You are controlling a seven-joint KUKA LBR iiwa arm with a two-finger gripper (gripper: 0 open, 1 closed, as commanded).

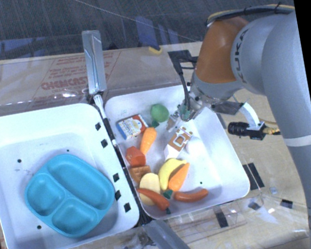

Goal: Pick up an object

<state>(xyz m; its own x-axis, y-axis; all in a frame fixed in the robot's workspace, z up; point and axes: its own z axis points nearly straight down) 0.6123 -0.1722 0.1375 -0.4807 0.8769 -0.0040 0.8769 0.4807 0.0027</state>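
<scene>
White bins, two, side by side. Left bin holds one blue compartment tray, three sections, lying tilted toward the near wall. Right bin holds the toy food, crowded against its left and near sides.

Arm enters from the right; orange band sits above the wrist. Gripper is low over the far part of the right bin, just right of the green round piece. Finger state: cannot tell, tips are too small and blurred against the bin floor. Nothing is visibly held between them.

Near the gripper: a small white-and-orange carton just below it, apart from the main cluster. Small boxed item with blue and orange label lies left of the green piece. One orange carrot leans between them.

Count, right bin: green piece 1; labelled box 1; carton 1; carrots 2, the second lying over a yellow banana; red piece by the left wall 1; pale yellow rounded piece 1; red-orange sausage shape 1 by the near wall. A further reddish piece at the near left, identity unclear.

Metal divider bar stands at the far junction of the bins.
</scene>
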